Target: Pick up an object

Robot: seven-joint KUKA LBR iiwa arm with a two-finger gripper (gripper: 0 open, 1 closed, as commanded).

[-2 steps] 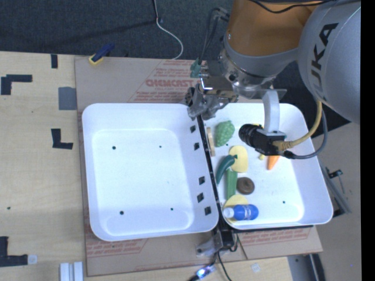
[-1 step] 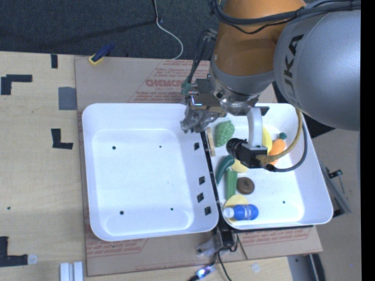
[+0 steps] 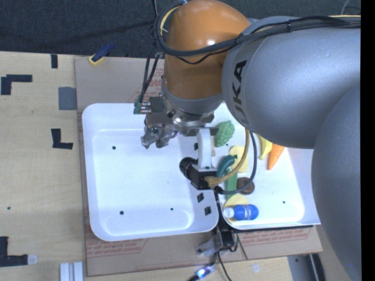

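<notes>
Currently, your gripper [image 3: 157,134] is hanging over the left bin [image 3: 111,215]; fingers unreadable. Toys like the broccoli [image 3: 224,132] are sitting right, so you're risking closing on nothing.

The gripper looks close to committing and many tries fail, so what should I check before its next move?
1. Gripper is over a bin: ok, it hangs over the left bin.
2. Object beneath it: not ok, bare white floor there.
3. Objects available: ok, the blue-and-white bottle, green toy and orange piece lie in the right bin.
4. Finger opening: cannot tell.
5. Object already held: cannot tell.
</notes>
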